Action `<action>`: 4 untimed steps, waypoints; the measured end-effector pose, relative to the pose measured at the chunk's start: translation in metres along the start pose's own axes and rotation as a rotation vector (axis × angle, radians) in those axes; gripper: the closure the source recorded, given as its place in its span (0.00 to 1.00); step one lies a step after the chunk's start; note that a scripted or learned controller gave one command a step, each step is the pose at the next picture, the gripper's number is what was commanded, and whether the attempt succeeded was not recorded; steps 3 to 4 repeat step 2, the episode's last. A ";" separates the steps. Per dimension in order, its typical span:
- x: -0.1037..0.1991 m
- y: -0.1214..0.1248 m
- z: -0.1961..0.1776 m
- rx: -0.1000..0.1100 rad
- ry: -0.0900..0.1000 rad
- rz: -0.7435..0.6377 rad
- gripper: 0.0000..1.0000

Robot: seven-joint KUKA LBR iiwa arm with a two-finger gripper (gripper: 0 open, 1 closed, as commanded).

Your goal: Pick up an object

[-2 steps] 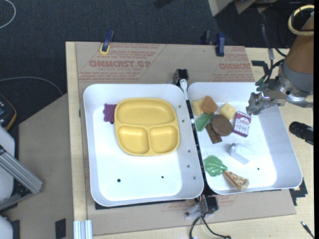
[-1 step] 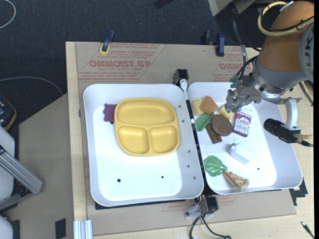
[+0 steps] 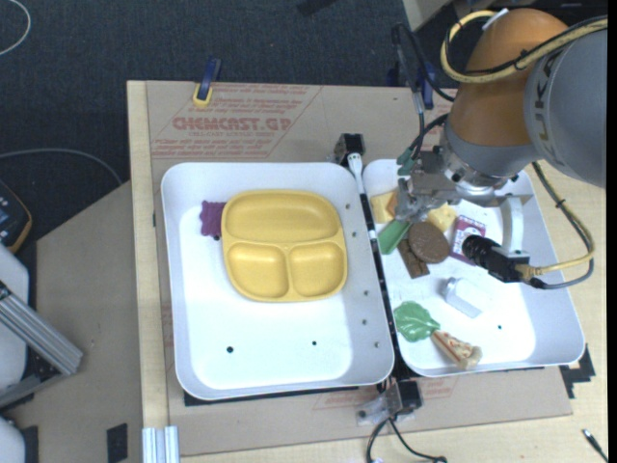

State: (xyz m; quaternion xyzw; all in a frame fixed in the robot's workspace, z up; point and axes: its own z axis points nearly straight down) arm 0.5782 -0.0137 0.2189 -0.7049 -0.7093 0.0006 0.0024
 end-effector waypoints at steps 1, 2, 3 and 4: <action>0.057 0.004 -0.001 -0.005 0.000 -0.001 1.00; 0.038 0.003 -0.015 -0.008 -0.003 0.007 1.00; 0.038 0.003 -0.015 -0.008 -0.003 0.007 1.00; 0.038 0.003 -0.015 -0.008 -0.003 0.007 1.00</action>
